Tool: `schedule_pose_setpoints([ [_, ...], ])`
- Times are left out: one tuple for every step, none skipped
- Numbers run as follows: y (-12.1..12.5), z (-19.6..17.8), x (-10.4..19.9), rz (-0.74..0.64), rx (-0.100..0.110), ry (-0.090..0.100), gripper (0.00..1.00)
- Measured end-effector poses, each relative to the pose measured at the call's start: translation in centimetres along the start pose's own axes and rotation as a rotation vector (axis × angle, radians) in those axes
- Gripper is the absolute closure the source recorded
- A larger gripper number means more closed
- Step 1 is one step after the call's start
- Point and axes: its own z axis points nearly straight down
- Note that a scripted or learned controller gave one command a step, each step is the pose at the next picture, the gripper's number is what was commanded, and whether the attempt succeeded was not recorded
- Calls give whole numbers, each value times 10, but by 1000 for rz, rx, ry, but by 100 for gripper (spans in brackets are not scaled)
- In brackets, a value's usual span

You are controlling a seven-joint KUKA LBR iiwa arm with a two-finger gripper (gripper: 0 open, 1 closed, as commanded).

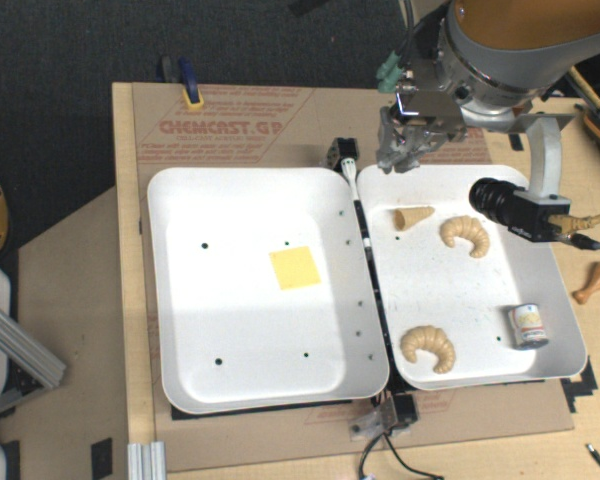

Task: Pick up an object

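Gripper (400, 156) hangs over the far edge of the right bin (560, 363), carrying nothing, and I cannot tell how wide it is set. Nearest below it lies a small cone (413, 217), with one croissant (465, 234) just beside that and a second croissant (428, 346) and a small can (528, 325) nearer the front. For a clean pick I would choose the cone (it lies apart from the wall) and come straight down centred over it.

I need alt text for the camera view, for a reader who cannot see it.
A grey-and-orange robot arm holds its gripper above the far edge of the right bin, which holds two croissants, a cone and a small can. The left bin holds a yellow square.
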Motion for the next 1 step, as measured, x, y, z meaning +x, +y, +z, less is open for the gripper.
schedule_pose_setpoints([
  [-48,84,67,3,27,-7,100],
])
